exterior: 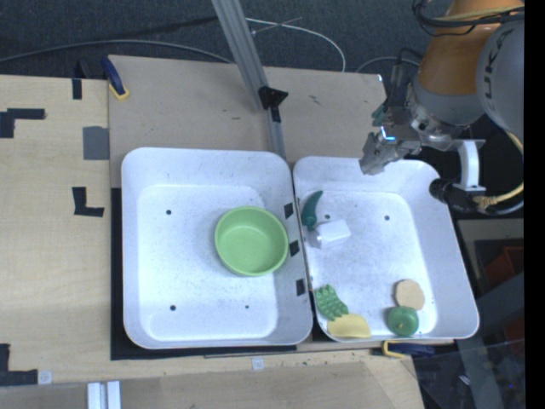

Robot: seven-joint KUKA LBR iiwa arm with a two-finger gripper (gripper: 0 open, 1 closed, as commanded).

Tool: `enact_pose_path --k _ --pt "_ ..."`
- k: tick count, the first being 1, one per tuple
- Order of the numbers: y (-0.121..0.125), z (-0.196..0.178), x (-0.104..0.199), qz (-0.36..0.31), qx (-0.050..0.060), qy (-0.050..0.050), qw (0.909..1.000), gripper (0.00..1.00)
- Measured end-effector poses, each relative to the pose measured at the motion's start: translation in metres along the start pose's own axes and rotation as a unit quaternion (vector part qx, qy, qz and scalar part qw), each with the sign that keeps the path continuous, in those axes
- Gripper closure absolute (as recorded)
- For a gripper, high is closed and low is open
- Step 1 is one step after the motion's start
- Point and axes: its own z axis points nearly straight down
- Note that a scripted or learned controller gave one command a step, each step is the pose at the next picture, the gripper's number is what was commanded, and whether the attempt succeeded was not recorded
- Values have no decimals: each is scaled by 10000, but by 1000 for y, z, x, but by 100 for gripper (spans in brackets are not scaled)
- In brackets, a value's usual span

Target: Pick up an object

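My gripper hangs above the far edge of the right bin, with nothing seen between its fingers. In that bin lie a dark green curved piece and a white block near the left wall. A leafy green item, a yellow piece, a round green object and a tan round one sit along the near side. A light green bowl rests in the left bin.
A grey pole slants up from behind the bins. Cables trail over the dark floor at the back. The wooden bench extends to the left with black tape marks.
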Motion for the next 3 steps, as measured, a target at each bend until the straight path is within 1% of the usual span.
enact_pose_path --k 1,2,3 --pt "9 17 58 -3 10 1 10000 100" --pt "12 12 112 -4 0 3 10000 100" --pt "22 13 159 -1 0 0 10000 100"
